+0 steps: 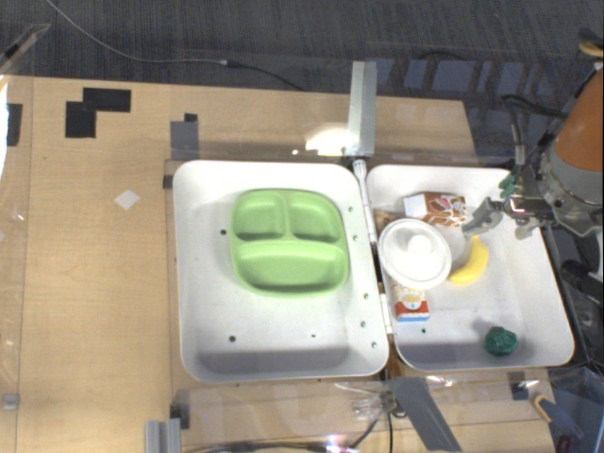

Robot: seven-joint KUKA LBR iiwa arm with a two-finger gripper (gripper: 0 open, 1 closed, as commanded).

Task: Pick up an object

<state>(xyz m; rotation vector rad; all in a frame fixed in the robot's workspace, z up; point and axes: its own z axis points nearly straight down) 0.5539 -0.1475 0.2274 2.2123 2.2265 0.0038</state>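
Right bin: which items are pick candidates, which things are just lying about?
Pick candidates, right bin:
banana
white bowl
green ball
snack packet
small carton

Lying about:
green divided plate, left bin

Wood worktop (85,281) carries two white bins: left bin (203,347), right bin (547,281). Black tape marks (94,109) at far-left corner. Thin cable (142,57) crosses dark floor (283,12).
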